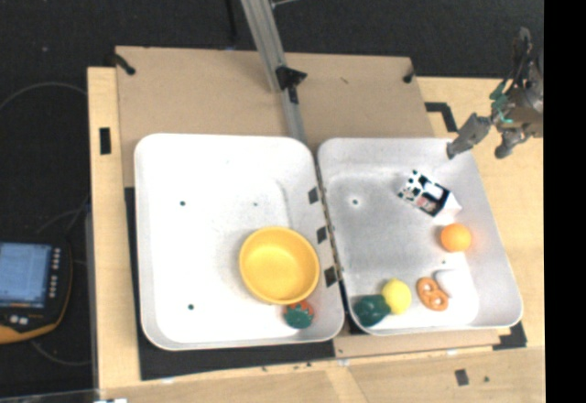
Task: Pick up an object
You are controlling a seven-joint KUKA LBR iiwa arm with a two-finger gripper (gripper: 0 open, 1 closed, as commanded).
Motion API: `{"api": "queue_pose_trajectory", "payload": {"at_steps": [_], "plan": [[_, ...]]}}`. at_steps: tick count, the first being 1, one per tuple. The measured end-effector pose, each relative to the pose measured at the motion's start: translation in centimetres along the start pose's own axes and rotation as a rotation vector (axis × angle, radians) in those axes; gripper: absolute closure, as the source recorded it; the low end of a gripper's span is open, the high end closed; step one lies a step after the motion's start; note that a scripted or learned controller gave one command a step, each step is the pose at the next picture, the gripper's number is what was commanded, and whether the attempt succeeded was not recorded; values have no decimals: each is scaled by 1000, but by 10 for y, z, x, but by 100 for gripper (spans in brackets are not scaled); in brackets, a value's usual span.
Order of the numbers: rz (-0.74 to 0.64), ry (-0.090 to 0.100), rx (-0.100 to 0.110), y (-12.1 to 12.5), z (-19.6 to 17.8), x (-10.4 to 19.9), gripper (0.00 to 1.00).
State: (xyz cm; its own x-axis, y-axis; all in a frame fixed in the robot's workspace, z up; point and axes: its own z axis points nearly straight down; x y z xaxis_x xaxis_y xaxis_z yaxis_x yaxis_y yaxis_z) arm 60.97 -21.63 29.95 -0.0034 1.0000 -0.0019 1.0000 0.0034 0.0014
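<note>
Object not yet picked up; five candidates lay in the right bin [366, 236], as seen in the camera view. Black-and-white box [424, 192] toward 1 o'clock of that bin, apart from the rest. Orange ball [455, 237] at 3 o'clock, near the wall. Along the 6 o'clock wall: dark green piece [371, 308] touching a yellow ball [397, 296], and near it, toward 5 o'clock, an orange ring-shaped piece [433, 293]. In the left bin [201, 209], a yellow bowl [279, 264] at 5 o'clock, with a small green-and-red thing [298, 314] just beyond its 6 o'clock rim.

Hand [483, 143] at the right bin's 1 o'clock corner, about over the rim; spread wide, with nothing between the fingers. Hung well apart from every object, with the box nearest, toward the hand's 8 o'clock.

Judged as the approach step: no contact made. Next move called for carrying the hand inward toward 8 o'clock until centred over the box, squaring the wrist to its narrower side, then lowering wide open before closing.
</note>
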Motion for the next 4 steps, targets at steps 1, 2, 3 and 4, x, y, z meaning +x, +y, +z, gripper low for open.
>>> {"api": "queue_pose_trajectory", "payload": {"at_steps": [1,2,3,4], "plan": [[0,-1,0,0,0,0,0],[3,0,6,7,59,-3,0],[4,1,7,3,122,-7,0],[1,-2,0,8,165,-6,0]]}}
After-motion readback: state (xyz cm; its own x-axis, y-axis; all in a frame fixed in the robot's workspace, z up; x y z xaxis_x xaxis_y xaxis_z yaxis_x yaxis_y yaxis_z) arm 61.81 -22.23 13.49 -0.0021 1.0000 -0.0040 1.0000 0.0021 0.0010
